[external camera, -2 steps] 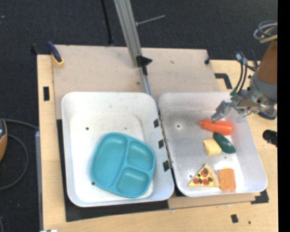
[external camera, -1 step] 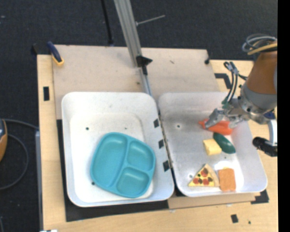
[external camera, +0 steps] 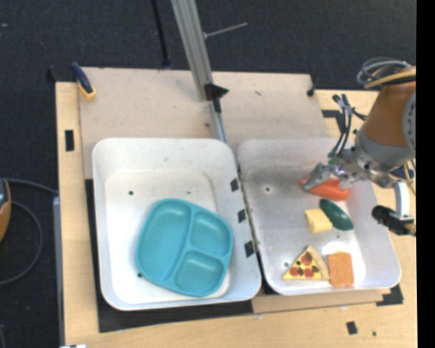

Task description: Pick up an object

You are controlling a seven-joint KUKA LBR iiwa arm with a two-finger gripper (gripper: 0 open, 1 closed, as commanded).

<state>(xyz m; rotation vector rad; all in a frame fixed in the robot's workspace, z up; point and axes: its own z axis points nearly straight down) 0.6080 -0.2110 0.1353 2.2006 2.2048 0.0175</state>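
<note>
Pincer (external camera: 326, 177) sits low in the right bin (external camera: 275, 267), apparently closed on the orange object's (external camera: 332, 189) edge, though blur hides contact. Watch the lift: a marginal grip could drop it onto the yellow block (external camera: 318, 220).

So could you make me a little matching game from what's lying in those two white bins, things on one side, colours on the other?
Things:
1. divided plate
2. pizza slice
3. oval piece
4. block

Colours:
A. pale yellow
B. dark green
C. turquoise
D. yellow with red dots

Pairs: 1-C, 2-D, 3-B, 4-A
</note>
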